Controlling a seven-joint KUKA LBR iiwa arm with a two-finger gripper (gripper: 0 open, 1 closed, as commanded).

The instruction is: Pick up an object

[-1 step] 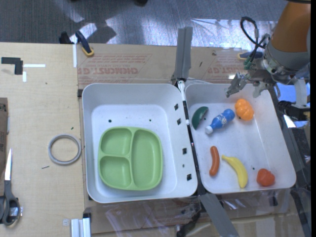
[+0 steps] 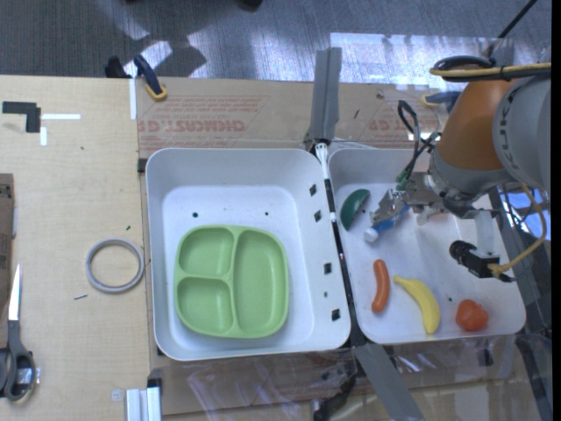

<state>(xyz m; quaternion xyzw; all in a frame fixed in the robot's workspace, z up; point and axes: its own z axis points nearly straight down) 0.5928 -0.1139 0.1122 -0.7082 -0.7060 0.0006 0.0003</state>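
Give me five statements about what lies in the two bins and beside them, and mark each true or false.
1. The green divided tray lies in the left bin. True.
2. The banana lies on the green divided tray. False: it lies in the right bin, between the hot dog and the red-orange object.
3. The gripper is over the right bin, near the dark green object. True.
4. The tape ring lies inside the left bin. False: it lies on the bench, left of that bin.
5. The hot dog lies right of the banana. False: it lies left of it.
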